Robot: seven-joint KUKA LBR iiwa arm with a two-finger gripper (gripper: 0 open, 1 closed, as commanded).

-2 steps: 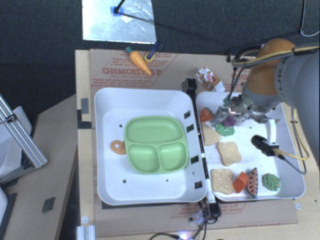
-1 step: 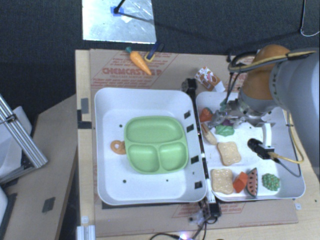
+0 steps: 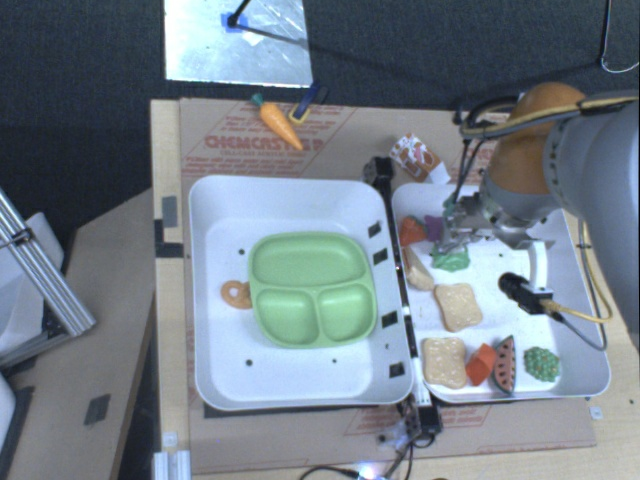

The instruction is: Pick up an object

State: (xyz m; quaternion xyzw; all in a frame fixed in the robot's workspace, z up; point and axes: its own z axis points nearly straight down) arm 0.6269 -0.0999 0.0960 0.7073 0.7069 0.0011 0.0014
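Observation:
My gripper (image 3: 455,236) is low in the right bin (image 3: 590,368), near its back left part. It hangs directly over a green leafy toy (image 3: 452,262), touching or nearly touching it. A purple piece (image 3: 436,226) and an orange-red piece (image 3: 411,231) lie just left of the gripper. A pale wedge (image 3: 418,269) rests by the bin's left wall. Nearer the front lie two bread slices (image 3: 460,306) (image 3: 445,360), a red-orange chunk (image 3: 481,364), a watermelon slice (image 3: 505,363) and a green broccoli (image 3: 542,363).
The left bin (image 3: 215,228) holds a green divided plate (image 3: 312,288) and a small orange pretzel ring (image 3: 237,294). Behind the bins on the cardboard lie a toy carrot (image 3: 280,125) and a wrapped snack (image 3: 414,156). A metal sheet (image 3: 238,28) lies farther back.

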